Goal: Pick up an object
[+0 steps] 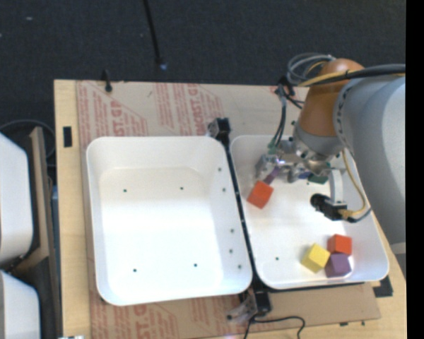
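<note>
1. Orange cube (260,195), small and plain, is the thing nearest your hand (277,167). It lies in the right white bin (297,277), close to the wall that this bin shares with the left white bin (162,221).

2. Look at the hand first. It sits just above and a bit to the right of the orange cube. I cannot tell how wide it is, because it is small and dark from up here. I see nothing held in it.

3. Line the hand up right over the middle of the orange cube before you go down. The cube looks turned a little, so I think you should twist the hand to meet two flat sides, not two corners.

4. Mind the wall between the bins. The cube is near it, so the side of the hand next to the wall has little room. Come straight down, not at a slant.

5. Go low enough that you catch the cube around its middle. A pinch at the top could make it pop out.

6. Squeeze gently, then lift slowly and check that the cube comes up too.

7. If this cube is too hard, three more sit together at the near right corner of the same bin: a yellow cube (315,258), a purple cube (338,265) and a second orange block (341,244). They touch, so they look harder to grab.
</note>
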You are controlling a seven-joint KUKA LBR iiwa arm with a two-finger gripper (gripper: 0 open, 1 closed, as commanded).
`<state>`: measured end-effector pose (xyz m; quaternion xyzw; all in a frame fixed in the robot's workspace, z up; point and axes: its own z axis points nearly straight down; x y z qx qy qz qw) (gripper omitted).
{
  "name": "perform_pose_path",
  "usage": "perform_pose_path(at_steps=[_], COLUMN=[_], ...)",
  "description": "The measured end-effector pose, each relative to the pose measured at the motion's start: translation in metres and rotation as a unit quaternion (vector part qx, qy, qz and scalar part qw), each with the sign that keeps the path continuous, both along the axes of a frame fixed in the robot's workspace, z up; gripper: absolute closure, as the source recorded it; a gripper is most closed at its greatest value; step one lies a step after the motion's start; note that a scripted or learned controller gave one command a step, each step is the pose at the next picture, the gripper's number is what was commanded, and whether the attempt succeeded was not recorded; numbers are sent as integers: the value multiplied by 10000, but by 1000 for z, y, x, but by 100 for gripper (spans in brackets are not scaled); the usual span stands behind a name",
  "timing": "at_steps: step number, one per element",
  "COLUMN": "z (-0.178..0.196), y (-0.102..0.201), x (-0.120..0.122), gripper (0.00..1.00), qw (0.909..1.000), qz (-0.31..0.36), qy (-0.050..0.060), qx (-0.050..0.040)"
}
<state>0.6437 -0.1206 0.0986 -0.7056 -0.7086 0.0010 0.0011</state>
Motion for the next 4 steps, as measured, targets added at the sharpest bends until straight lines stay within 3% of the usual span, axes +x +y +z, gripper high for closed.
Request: perform_pose_path(at_steps=[2, 3, 4], z=[2, 13, 106], y=[25, 24, 140], x=[-82, -82, -84], gripper=[0, 100, 100], qw=[10000, 10000, 10000], qz=[-25, -32, 29], qy=[-14, -24, -59], qx=[-1, 0, 17])
